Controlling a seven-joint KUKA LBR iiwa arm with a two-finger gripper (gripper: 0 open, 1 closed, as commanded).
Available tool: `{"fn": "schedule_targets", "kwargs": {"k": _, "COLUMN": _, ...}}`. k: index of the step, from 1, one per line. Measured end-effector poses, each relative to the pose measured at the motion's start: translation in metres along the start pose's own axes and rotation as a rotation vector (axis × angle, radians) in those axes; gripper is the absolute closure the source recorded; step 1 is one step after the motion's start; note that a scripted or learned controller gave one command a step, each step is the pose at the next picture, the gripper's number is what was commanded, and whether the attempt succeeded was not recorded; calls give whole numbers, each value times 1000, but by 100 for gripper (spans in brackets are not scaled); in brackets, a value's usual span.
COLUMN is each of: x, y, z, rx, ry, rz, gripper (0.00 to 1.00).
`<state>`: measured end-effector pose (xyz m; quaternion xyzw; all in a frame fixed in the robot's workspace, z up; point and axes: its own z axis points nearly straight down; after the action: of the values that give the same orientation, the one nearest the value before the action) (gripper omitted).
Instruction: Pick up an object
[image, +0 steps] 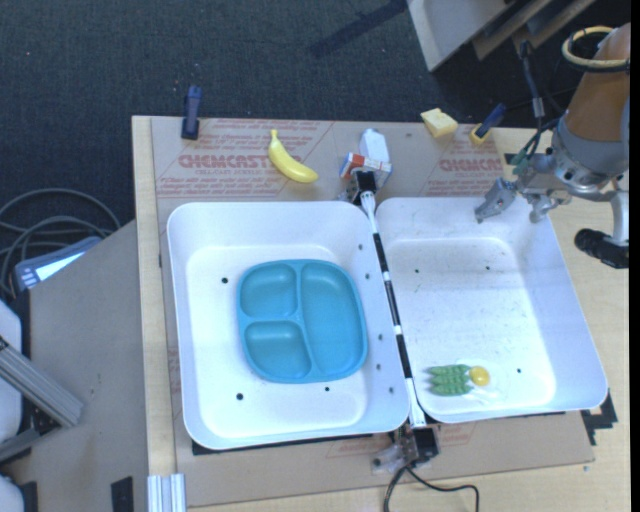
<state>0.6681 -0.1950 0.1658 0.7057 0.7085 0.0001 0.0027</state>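
Note:
A small green and yellow toy (456, 378) lies at the front of the right bin (560, 300), near its left corner. A blue divided plate (301, 320) sits in the middle of the left bin (200, 300). My gripper (517, 200) hangs over the back right corner of the right bin, open, with nothing between its fingers. It is far from the toy, which lies toward the near edge.
On the cardboard behind the bins lie a yellow banana (289, 160), a small white and red carton (368, 155), a yellow block (438, 122) and a blue clip (190, 110). Cables run along the left side of the bench.

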Motion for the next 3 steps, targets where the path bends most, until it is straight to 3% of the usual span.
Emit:
{"fn": "schedule_targets", "kwargs": {"k": 1, "x": 0, "y": 1, "z": -11, "rx": -3, "ry": -2, "rz": -1, "gripper": 100}}
{"fn": "schedule_targets", "kwargs": {"k": 2, "x": 0, "y": 1, "z": -10, "rx": -3, "ry": -2, "rz": -1, "gripper": 0}}
{"fn": "schedule_targets", "kwargs": {"k": 3, "x": 0, "y": 2, "z": -21, "rx": -6, "ry": -4, "rz": -2, "gripper": 100}}
